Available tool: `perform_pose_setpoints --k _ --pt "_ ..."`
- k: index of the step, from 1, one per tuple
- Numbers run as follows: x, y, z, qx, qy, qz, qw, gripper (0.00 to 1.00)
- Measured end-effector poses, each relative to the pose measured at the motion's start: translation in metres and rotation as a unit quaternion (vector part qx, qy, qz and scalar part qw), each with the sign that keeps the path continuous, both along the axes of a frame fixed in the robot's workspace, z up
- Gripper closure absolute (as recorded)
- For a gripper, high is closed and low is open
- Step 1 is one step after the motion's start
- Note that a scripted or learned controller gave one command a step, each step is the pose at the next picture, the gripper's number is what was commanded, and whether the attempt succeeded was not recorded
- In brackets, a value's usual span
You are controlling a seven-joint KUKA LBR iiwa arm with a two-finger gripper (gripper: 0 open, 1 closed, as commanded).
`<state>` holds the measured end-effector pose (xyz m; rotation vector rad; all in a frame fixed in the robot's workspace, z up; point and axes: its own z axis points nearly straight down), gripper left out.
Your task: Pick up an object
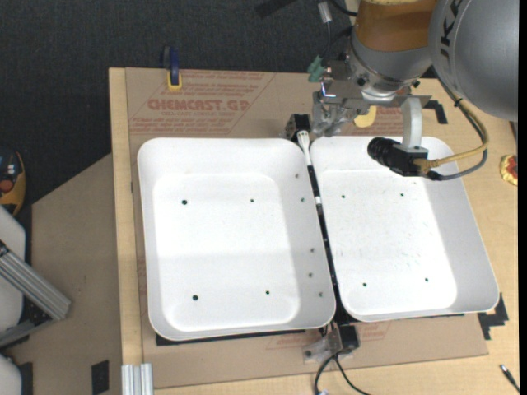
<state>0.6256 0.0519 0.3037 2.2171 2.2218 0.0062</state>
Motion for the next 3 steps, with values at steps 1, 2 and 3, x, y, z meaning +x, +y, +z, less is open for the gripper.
perform_pose_setpoints --k 1,2,3 --pt "-0.036 0.007 0.213 0.0009 -0.009 0.000 1.0000 1.00" --pt "0.004 0.053 0.117 -0.0006 0.008 0.001 1.0000 1.00" --pt "0.040 0.081 0.004 -0.0012 0.008 0.000 1.0000 1.00"
